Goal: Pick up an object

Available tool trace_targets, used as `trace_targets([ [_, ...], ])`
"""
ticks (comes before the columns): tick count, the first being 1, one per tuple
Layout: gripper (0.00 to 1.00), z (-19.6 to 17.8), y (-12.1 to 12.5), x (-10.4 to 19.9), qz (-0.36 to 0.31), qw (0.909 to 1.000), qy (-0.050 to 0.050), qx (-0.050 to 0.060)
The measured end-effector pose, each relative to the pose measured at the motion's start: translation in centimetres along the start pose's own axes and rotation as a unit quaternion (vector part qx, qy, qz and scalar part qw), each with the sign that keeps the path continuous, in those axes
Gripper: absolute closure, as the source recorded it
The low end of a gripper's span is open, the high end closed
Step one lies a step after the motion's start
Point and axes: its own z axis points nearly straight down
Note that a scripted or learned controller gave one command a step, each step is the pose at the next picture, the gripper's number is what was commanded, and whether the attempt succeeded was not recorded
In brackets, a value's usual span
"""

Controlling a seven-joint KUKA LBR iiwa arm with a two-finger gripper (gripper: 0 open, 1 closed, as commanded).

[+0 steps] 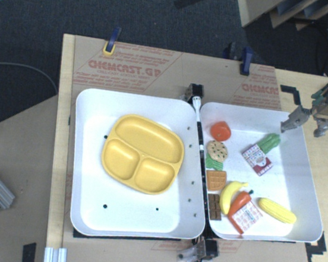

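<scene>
Nearest to us, at the front edge of the right-hand shallow white bin (308, 194), we see a small red-and-white printed packet (247, 217) with an orange carrot-shaped toy (239, 202) lying across its upper corner. Just beside the carrot on its left sits a yellow plastic banana (230, 193), and against the bin's left wall near these lies a dark brown chocolate-bar piece (214, 206). To the right of the packet, apart from it, rests a yellow corn-cob toy (277, 210).

A little farther back along the left wall we find a square tan cracker (215, 180), then a green piece (212, 162) half hidden beneath a round speckled cookie (216, 150), and beyond that a red tomato-like ball (221, 131). Toward the bin's middle lie a red-and-white carton (257, 158) and, touching its far corner, a green tilted bottle-shaped toy (270, 142).

In the left-hand white bin (82, 206) we see a yellow three-compartment plastic plate (142, 153), lying flat near the centre.

Farthest back, over the right bin's far right corner, we see the two-finger gripper (309, 119). Its fingers look spread apart with nothing between them; one grey finger (293, 120) points down toward the green bottle, apart from it.
</scene>
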Motion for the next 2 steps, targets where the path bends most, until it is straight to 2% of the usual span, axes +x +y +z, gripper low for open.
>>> trace_targets([
  [1,0.0,-0.9,0.3,0.1,-0.002,1.0,-0.002,-0.007],
  [2,0.0,5.1,0.9,-0.3,-0.002,1.0,-0.002,-0.006],
])
